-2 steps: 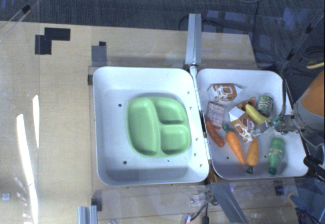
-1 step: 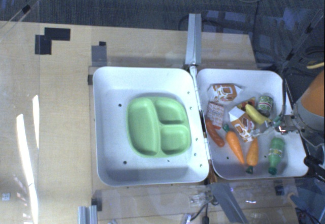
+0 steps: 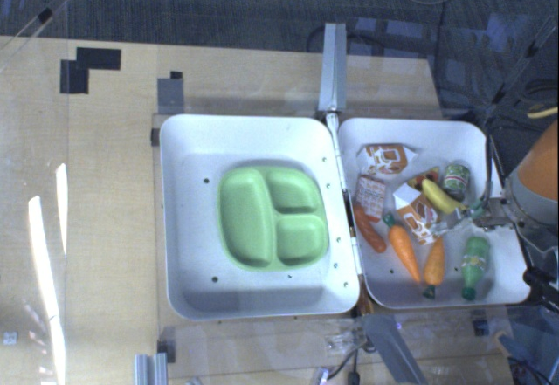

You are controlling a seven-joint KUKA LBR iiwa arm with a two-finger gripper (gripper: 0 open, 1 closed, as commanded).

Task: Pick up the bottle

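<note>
At the right edge of the frame, in the right bin point(image 3: 472, 137): end effector point(image 3: 483, 212) reaching in over the rim, thin metal parts showing near a yellow banana point(image 3: 439, 196). Nothing seen between the fingers; how far apart they stand too small and cluttered to tell. Grey arm point(image 3: 534, 187) with orange band entering from the right.

Bottle point(image 3: 473, 265) lying on the bin floor in the lower right corner of that bin, just below the end effector, neck pointing toward the lower edge of the frame. Green translucent plastic, pale label round the middle, rounded body tapering to a cap. Free of the end effector, apart from it.

Step in hand, as a judgement: approach, grasp not yet made. Next move likely calls for shifting toward the lower edge of the frame, centring over the bottle body, closing across its width rather than along its length. Smooth round plastic, apt to roll or slip.

Neighbours: two orange carrots point(image 3: 404, 254), glossy and tapered, just left of the bottle; a small green can point(image 3: 455, 178); crinkled snack packets point(image 3: 387, 158).

In the left bin point(image 3: 175, 200): a green sectioned tray point(image 3: 253, 217), matte, soft-cornered. Pale wood tabletop point(image 3: 105, 200) beneath.
</note>
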